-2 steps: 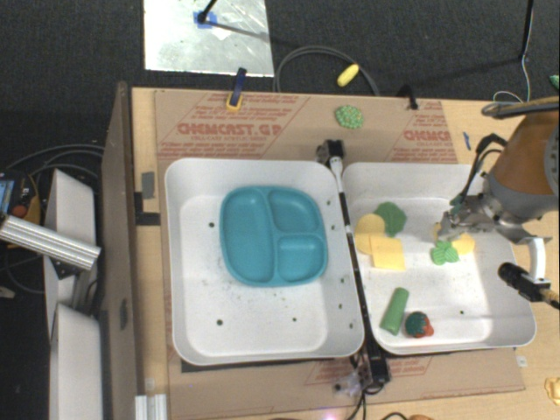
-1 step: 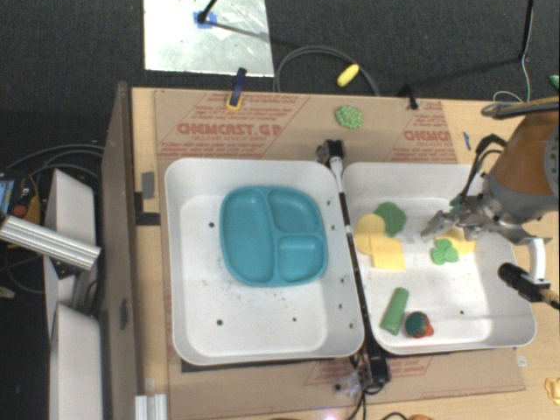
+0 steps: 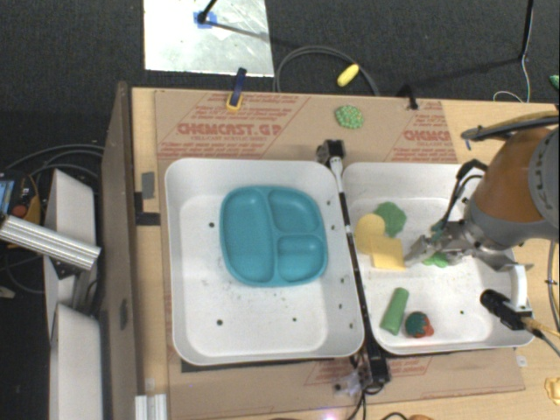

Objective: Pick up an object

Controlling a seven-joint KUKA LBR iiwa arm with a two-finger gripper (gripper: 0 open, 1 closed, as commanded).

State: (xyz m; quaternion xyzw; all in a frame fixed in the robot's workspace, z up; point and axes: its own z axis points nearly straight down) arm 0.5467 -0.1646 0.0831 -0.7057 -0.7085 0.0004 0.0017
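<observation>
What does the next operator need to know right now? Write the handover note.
Gripper: low in the right bin, beside the yellow block; nothing seen held.
Right bin: yellow block, yellow round piece, green leafy toy, green cylinder, red-and-blue ball.
Left bin: blue divided plate.
Done: nothing lifted.
Left: grasp and lift one object.

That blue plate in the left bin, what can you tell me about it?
The blue plate is a rounded-square tray in a teal blue, looking like smooth plastic. Raised ridges split it into three sections: one long one on the left and two smaller ones on the right. It lies flat, right side up, near the middle of the left bin, with nothing in its sections. Only the bin floor touches it.
</observation>
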